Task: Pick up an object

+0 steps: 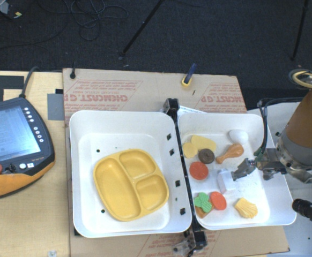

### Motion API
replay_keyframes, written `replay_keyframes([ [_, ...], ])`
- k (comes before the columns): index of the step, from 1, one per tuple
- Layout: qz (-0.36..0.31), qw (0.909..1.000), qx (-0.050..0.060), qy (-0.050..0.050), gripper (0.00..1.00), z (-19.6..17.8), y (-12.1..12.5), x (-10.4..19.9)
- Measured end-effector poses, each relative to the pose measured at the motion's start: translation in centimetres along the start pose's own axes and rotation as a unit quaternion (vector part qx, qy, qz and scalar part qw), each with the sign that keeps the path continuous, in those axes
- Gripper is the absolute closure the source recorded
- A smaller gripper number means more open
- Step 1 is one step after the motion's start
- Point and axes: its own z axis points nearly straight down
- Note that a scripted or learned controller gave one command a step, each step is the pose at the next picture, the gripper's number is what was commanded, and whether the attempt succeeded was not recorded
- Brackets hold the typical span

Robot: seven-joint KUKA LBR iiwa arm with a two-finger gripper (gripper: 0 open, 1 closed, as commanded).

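The right bin [276, 197] holds several toy foods: a red tomato [199, 171], a brown round piece [206, 156], pale yellow slices [200, 143], an orange drumstick [230, 153], a white piece [237, 136], a green piece [202, 201], a red-orange piece [218, 200], a yellow ridged piece [246, 208] and a small pale block [222, 183]. My gripper [240, 172] hangs low over the middle of this bin, just right of the pale block and below the drumstick. Nothing is visibly held.
The left bin [86, 138] contains a yellow three-compartment tray [132, 183]. A black clip strip [180, 165] joins the two bins. A teach pendant [14, 143] lies at the far left. A blue and yellow clamp [188, 78] sits on the cardboard behind the bins.
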Motion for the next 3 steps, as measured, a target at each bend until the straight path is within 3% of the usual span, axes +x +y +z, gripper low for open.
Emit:
replay_keyframes([
  [1,0.0,1.0,0.001,0.0,1.0,-1.0,0.0,-0.1],
  [2,-0.001,1.0,-0.001,0.0,1.0,-2.0,-0.5,1.8],
  [3,-0.001,1.0,0.001,0.0,1.0,0.0,1.1,4.2],
])
